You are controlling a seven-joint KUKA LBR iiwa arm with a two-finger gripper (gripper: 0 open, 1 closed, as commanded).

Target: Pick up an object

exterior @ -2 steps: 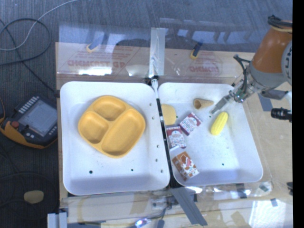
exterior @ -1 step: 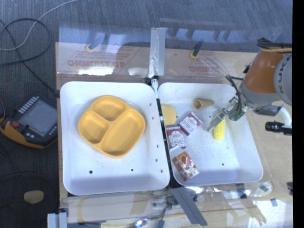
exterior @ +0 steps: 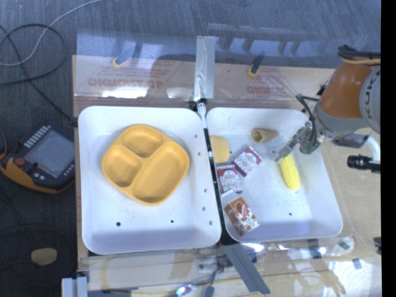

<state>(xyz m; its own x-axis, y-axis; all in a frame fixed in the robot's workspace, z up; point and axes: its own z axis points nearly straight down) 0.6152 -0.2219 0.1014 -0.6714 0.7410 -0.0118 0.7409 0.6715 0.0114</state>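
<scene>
— Jaws on that gripper [exterior: 292, 149] look slightly spread to me, nothing between them, hanging just above the top end of the corn cob [exterior: 289, 172].

— Start big, then: the yellow divided plate [exterior: 146, 163] fills the left bin [exterior: 93, 228] and sits well apart from the arm, so I doubt it's in any danger.

— Agreed. The right bin [exterior: 322, 221] is where it could go wrong. The corn is round and lies lengthwise; if the fingers close on its tip, I'd guess it rolls or squirts out.

— And the cartons? The orange one [exterior: 241, 216] near the front wall, the two red-and-white ones [exterior: 237, 169] touching each other by the divider.

— Flat and low. Hard to pinch, and a sweep might shove them into that yellow disc [exterior: 219, 147].

— Smallest is the little cone [exterior: 265, 135], near the back.

— Light thing; a nudge from the wrist would send it skidding.
</scene>
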